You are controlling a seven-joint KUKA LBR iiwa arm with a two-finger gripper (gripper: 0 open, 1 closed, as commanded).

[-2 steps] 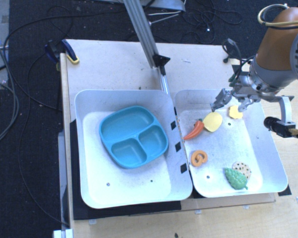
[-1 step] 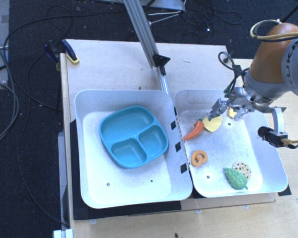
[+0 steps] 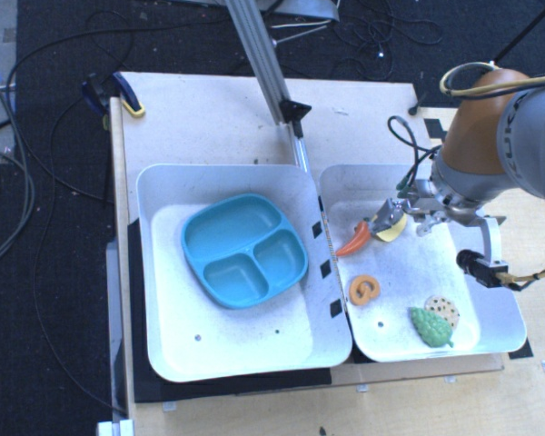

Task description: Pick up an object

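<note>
In the right bin [image 3: 490,334] lie an orange carrot [image 3: 353,240], a small yellow piece [image 3: 392,232], an orange ring [image 3: 364,289], a speckled cookie [image 3: 443,309] and a green leafy piece [image 3: 431,327]. My gripper [image 3: 398,218] is low over the bin's far left part, right at the yellow piece and just right of the carrot's top end. The gripper body partly covers the yellow piece. Whether the piece is held is unclear.
The left bin [image 3: 163,334] holds a blue divided plate [image 3: 243,250]. A slanted metal pole [image 3: 259,44] comes down to the far edge between the bins. The grey and orange arm [image 3: 490,125] hangs over the right bin's far right corner, with cables [image 3: 490,275] beside it.
</note>
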